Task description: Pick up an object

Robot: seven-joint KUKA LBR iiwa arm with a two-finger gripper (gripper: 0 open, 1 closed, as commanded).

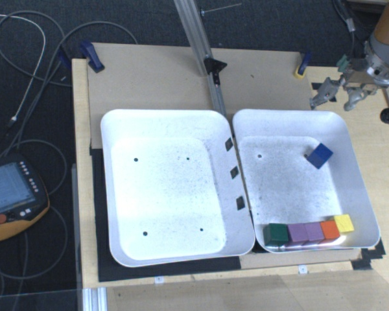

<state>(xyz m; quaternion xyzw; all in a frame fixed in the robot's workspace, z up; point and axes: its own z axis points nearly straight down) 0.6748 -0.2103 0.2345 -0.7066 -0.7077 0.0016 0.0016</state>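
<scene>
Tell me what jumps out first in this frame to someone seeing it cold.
Probably the row of colored blocks along the near wall of the right bin: green block, purple block, orange block, yellow block. A lone blue block sits apart, toward that bin's far right. The gripper hangs beyond the bin's far right corner, holding nothing, fingers spread.

Robotics lab setup. Plywood bench top (149, 76) clamped with blue clamps (91, 56), two shallow white plastic bins (117, 125) side by side, grey-orange teach pendant (11, 198) and loose cables (32, 37) on dark carpet (26, 109) at left, aluminium camera mast (191, 24) at far edge.
</scene>
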